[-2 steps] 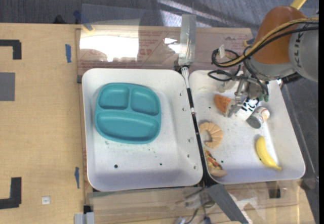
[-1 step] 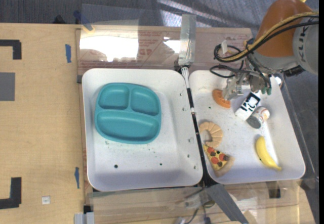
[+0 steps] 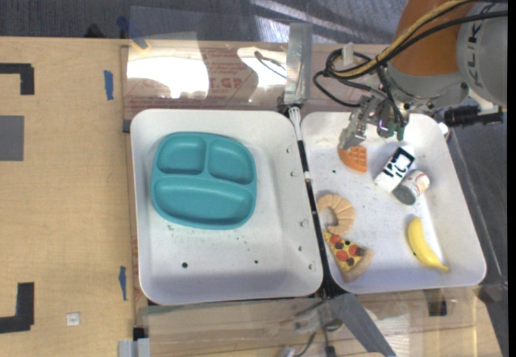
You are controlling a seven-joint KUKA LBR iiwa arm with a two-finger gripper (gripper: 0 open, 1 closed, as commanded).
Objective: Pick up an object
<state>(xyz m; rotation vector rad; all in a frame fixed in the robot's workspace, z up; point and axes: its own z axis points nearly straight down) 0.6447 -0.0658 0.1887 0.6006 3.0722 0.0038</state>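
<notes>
While my gripper (image 3: 355,138) hangs at the right bin's (image 3: 459,267) far left, fingers unreadable to me, just above the orange piece (image 3: 353,157), I'd descend squarely before closing.

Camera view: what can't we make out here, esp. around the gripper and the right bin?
- Gripper: finger state unreadable; small, crowded by cables.
- Orange object: top edge covered by the gripper, so contact or grasp can't be judged.
- Black-and-white item: label too small to read.
- Arm: cut off by the top and right frame edges.
- Pizza toy: sits at the right bin's edge; overhang unclear.
</notes>
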